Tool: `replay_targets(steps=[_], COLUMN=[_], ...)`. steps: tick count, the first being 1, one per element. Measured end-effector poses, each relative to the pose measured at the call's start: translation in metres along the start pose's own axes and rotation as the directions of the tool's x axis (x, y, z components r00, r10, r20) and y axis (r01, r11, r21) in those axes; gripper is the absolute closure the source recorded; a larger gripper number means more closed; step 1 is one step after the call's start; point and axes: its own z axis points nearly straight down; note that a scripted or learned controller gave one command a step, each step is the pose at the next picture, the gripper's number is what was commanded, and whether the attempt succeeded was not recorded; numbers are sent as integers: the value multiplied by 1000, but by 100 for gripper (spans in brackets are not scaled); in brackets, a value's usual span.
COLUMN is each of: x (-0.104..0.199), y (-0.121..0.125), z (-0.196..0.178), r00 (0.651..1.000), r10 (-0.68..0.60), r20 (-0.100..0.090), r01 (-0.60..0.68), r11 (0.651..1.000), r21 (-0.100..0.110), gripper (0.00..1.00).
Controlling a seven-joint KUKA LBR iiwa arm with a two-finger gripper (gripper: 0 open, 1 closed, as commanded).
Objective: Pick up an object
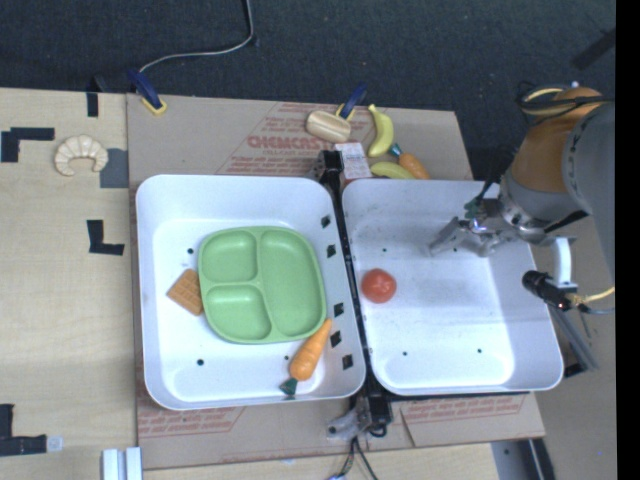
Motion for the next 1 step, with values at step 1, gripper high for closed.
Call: replay_targets(steps=[1], x=[101], y=[-14], z=[3], r00=[1000], r10=[-3], r20=[-5], r01=[3], r11=[1000], r21=[-2], gripper=[0])
